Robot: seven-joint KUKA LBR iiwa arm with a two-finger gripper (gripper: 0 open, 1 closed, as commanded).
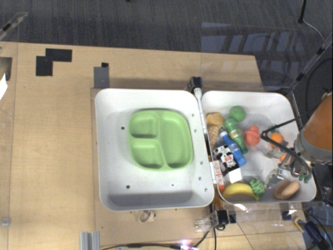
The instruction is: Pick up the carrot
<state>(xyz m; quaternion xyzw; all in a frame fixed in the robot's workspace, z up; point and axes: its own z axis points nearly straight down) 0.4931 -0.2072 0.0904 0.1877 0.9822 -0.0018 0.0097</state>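
Jaws first: they sit low over the right side of the right bin, tangled in metal and cable, and we cannot tell whether they are apart or together; nothing shows between them.

Sweeping from the left, we have the pale wooden bench (52, 155), then the left bin (112, 191), smooth white plastic with rounded corners, carrying a glossy green divided plate (158, 138). Across the rim comes the right bin (270, 99), and it is crowded: a tan bread-like piece (214, 121), a blue bottle (232, 146), a cow-patterned carton (226, 158), a smooth curved banana (239, 191), knobbly broccoli (256, 185) and a matte pinkish lump (252, 135).

Then the carrot (276, 138), a small orange shape near the bin's right side, just behind the jaws and partly crossed by a thin dark line. A rounded brown piece (287, 190) lies near the front wall, and the arm (317, 132) looms at the right.

Our worry: the carrot looks small, slick and tapered, so a closing grip could squirt it aside. With neighbours this near, the jaws may well nudge or grab the wrong item, and a descent too close to the wall risks scraping it.
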